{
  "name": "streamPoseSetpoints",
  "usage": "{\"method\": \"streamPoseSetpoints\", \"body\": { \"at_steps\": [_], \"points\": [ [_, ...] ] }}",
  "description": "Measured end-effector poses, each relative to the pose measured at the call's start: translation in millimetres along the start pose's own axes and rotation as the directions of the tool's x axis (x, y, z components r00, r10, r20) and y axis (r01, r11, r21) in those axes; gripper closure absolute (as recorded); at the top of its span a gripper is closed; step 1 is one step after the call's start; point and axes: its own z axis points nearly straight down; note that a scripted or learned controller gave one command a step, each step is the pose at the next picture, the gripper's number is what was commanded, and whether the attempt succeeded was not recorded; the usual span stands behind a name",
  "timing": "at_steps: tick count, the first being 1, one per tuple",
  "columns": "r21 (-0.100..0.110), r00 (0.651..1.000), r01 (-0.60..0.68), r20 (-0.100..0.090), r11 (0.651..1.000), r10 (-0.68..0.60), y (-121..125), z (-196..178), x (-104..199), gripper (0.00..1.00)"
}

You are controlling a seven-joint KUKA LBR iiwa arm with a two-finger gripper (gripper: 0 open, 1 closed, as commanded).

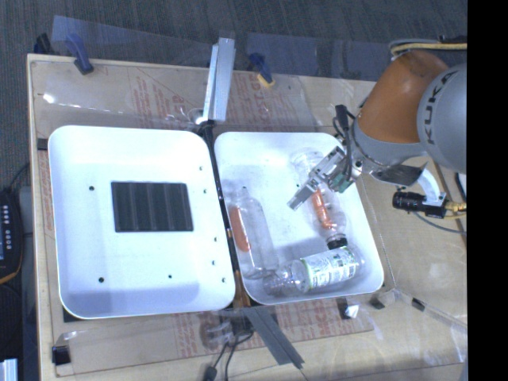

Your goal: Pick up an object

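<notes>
The right bin (361, 213) holds several clear plastic bottles. One with an orange strip (242, 230) lies along the bin's left side. Another with a green-and-white label and a black cap (321, 268) lies across the front. A small bottle with orange inside (321, 210) lies at the middle right, and something clear and crumpled (302, 163) sits behind it. My gripper (311, 189) hangs low over the bin's middle right, right at the upper end of the small orange bottle. I see nothing lifted off the bin floor.
The left bin (79, 236) bears a dark ribbed rectangle (151, 206) in its middle. A metal bar (218, 78) stands behind the seam between the bins. Blue clamps (79, 54) hold the back edge. A cable (421, 205) runs at the right.
</notes>
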Motion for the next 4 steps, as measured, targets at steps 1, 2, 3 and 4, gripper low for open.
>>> {"method": "streamPoseSetpoints", "body": {
  "at_steps": [1,2,3,4],
  "points": [
    [-0.001,1.0,0.03,0.001,1.0,-0.03,8.0,-5.7,-7.7,0.0],
    [-0.001,0.999,0.032,0.003,0.999,-0.032,9.4,-16.4,-8.1,1.0],
    [-0.001,0.999,0.033,0.003,0.999,-0.033,9.4,-16.4,-8.0,0.0],
    [0.0,0.997,0.079,0.001,0.997,-0.079,15.7,-19.9,-13.4,0.0]
  ]
}}
